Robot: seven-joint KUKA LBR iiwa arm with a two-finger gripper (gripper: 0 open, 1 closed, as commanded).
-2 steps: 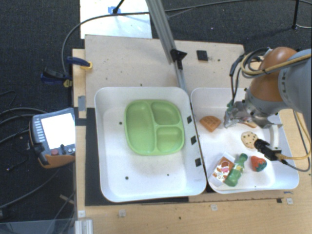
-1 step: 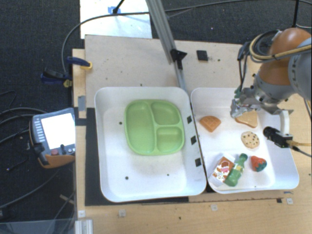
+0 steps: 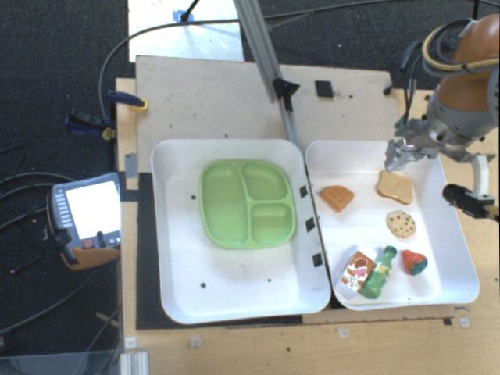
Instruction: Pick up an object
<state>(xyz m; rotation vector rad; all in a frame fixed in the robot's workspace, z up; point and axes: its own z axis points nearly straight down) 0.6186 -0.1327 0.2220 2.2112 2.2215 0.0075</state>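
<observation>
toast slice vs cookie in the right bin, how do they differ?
The toast slice is squarish and plain tan; the cookie is round, paler and speckled with dark chips. The toast slice is larger and lies right by the gripper; the cookie lies apart, nearer the camera. Both lie flat in the right bin.

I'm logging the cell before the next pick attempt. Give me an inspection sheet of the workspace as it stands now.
Surface: bench bearing a left bin and a right bin, side by side.
Job's things: in the right bin, toast slice, orange waffle piece, cookie, strawberry, green bottle beside a small carton.
Clutter: green divided plate in the left bin.
Grippers: gripper just above the toast slice's upper left edge; holds nothing visible.
Cables: black cables on the floor beyond the bench.
Surroundings: handheld pendant at left, dark carpet.
</observation>
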